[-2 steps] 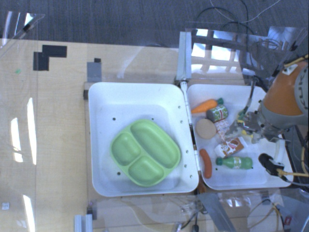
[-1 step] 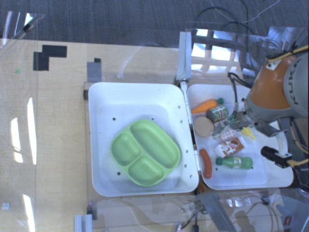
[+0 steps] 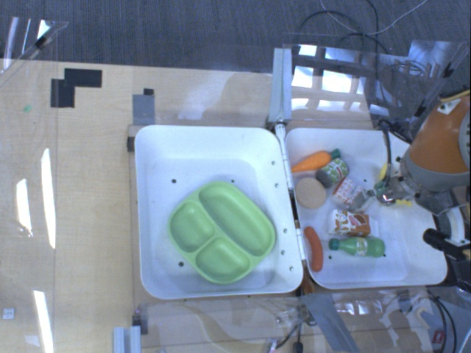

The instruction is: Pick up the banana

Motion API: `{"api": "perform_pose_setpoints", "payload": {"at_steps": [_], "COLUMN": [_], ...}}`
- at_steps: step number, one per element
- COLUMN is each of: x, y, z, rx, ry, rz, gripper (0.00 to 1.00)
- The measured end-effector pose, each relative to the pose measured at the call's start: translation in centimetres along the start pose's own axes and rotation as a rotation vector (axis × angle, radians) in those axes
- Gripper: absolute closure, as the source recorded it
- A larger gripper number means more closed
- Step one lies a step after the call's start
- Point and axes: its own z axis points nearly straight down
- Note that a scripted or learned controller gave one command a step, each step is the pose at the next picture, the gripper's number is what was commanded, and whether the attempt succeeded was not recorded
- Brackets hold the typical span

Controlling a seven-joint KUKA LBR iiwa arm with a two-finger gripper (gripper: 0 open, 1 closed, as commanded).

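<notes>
The banana [image 3: 383,173] lies in the right bin [image 3: 412,271] near its right side. Just two yellow slivers of it show, one by the arm's left edge and one lower down under the wrist. The grey arm with its orange band [image 3: 441,134] reaches in from the right and covers most of the banana. My gripper [image 3: 386,192] hangs low over the bin floor, right at the banana, between the two yellow slivers. The wrist hides where the gripper meets the fruit.
Left of the gripper the right bin holds a carrot [image 3: 312,161], a small can [image 3: 333,173], a tan round disc [image 3: 310,193], a snack packet [image 3: 350,223], a green bottle [image 3: 358,247] and a red sausage [image 3: 315,248]. The left bin [image 3: 158,153] holds a green divided plate [image 3: 221,232].
</notes>
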Motion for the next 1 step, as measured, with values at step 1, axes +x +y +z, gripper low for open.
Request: {"api": "perform_pose_setpoints", "payload": {"at_steps": [1], "x": [-2.51], "y": [2.77], "z": [0.18], "rx": [-0.004], "ry": [-0.005], "rz": [0.038], "gripper": [0.00]}}
